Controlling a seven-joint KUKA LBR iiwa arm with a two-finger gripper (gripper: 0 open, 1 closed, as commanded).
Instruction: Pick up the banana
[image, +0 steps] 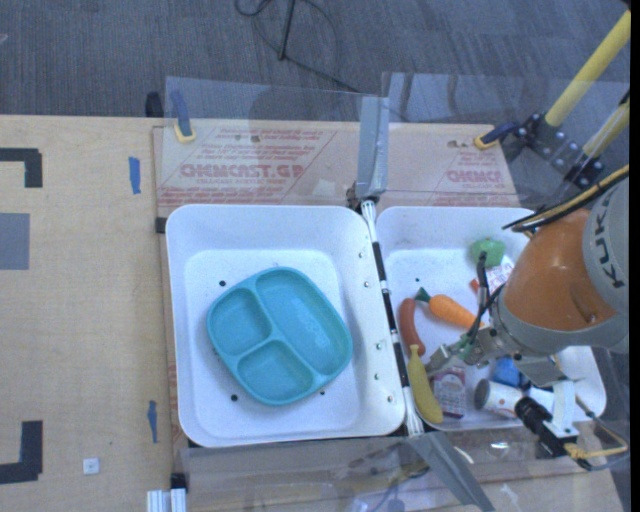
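I see the yellow curved banana in the right white bin, along its left wall near the front corner. Just behind the banana lies a red sausage-shaped toy; further right of it, an orange carrot toy. The grey arm's gripper hangs just right of the banana, not touching it; open or closed, I cannot tell. Left of the banana, the other white bin holds a teal three-section plate.
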